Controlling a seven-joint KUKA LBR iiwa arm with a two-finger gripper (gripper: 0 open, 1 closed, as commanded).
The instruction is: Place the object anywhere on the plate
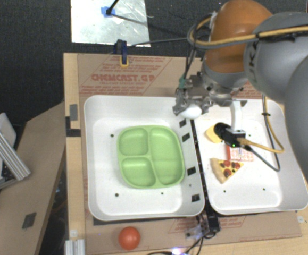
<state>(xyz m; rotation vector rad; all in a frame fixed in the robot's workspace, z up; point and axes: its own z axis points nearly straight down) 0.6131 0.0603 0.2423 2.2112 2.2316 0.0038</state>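
Note:
The green plate [149, 156], with several compartments, lies in the middle of the left bin [103, 116]. My gripper [189, 108] hangs over the divider between the two bins, near their far edge, up and to the right of the plate. A small white rounded object [190, 111] sits between its fingertips, and the gripper is shut on it. The object is lifted clear of the bin floor and is apart from the plate.
The right bin [281, 190] holds a yellow piece [211, 135], a red and white packet [240, 154] and a toy pizza slice [226, 169]. An orange ball [128, 237] lies on the cardboard in front of the left bin. The arm covers the right bin's far side.

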